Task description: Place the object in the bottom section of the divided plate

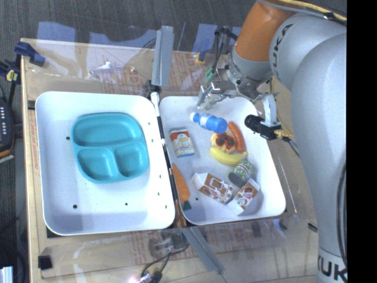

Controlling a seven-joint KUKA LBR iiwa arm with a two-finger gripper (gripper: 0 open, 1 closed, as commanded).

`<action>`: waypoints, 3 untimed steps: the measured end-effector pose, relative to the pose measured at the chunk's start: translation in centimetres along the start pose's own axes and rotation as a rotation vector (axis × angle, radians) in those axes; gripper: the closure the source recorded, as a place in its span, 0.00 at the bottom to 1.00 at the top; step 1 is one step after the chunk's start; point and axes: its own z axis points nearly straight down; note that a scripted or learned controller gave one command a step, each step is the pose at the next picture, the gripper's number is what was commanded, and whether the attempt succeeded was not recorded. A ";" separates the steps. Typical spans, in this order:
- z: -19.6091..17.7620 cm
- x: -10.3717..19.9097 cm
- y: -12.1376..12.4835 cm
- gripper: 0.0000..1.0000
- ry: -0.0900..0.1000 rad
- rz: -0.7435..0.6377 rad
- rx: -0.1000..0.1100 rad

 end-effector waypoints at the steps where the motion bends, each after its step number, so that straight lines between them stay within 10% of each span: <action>1: -0.2 2.9 -6.7 1.00 -0.001 -0.134 0.001; 2: 2.9 15.5 -1.4 1.00 -0.003 -0.034 0.001; 3: -1.9 8.8 0.8 1.00 -0.002 -0.119 -0.001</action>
